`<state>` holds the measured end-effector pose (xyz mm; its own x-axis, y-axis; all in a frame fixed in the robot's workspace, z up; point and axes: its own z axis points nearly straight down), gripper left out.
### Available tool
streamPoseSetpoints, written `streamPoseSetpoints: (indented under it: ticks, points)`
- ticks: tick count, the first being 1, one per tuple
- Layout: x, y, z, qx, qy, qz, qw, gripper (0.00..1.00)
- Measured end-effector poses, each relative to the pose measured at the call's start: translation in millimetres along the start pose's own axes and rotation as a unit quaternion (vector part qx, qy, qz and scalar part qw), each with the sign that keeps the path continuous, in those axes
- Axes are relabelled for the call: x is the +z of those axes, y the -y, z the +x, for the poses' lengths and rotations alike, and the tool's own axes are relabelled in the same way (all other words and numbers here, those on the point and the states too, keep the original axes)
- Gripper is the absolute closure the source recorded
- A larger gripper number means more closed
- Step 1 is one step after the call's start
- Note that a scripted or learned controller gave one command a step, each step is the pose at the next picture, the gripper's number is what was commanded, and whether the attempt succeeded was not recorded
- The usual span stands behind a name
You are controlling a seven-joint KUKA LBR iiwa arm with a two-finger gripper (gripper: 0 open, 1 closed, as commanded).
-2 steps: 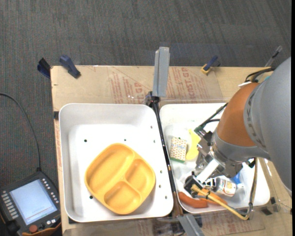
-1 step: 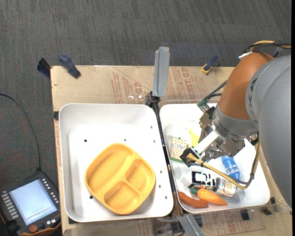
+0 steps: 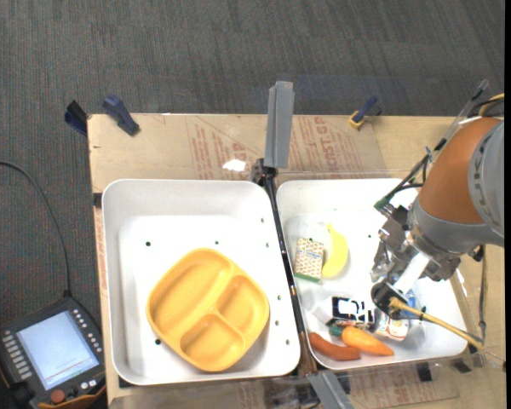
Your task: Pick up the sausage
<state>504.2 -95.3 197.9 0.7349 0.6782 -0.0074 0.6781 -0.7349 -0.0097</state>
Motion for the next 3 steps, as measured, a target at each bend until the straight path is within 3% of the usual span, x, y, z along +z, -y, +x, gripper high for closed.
streamPoseSetpoints:
  ticks: [1, 2, 3]
  points:
    - [-12, 41, -2, 0.050, 0.000, 0.000, 0.9988, 1.00]
    - [79, 3, -27, -0.092, -0.008, -0.012, 0.9956, 1.00]
    - [15, 66, 22, -0.057, -0.001, -0.001, 0.9984, 1.00]
